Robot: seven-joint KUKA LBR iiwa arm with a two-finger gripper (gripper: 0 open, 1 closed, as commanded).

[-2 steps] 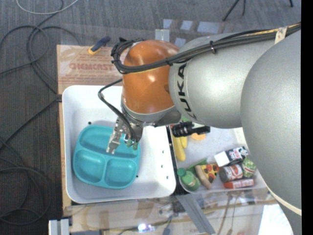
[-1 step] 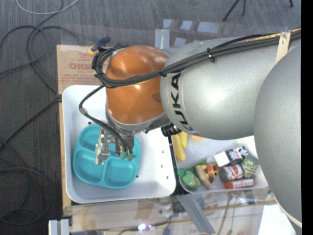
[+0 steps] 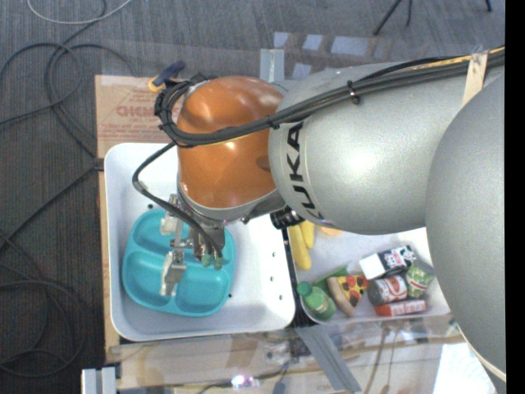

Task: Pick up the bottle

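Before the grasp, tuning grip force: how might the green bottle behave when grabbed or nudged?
The green bottle looks round and glossy, so it may slip or roll. Crowded by the bin wall and a pizza-slice toy, it probably shifts little.

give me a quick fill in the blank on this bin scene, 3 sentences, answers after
1. The gripper hangs over a divided tray coloured ____.
2. That tray lies in the ____ bin.
3. The green bottle lies in the ____ bin, apart from the gripper.

Missing words: blue (turquoise); left; right
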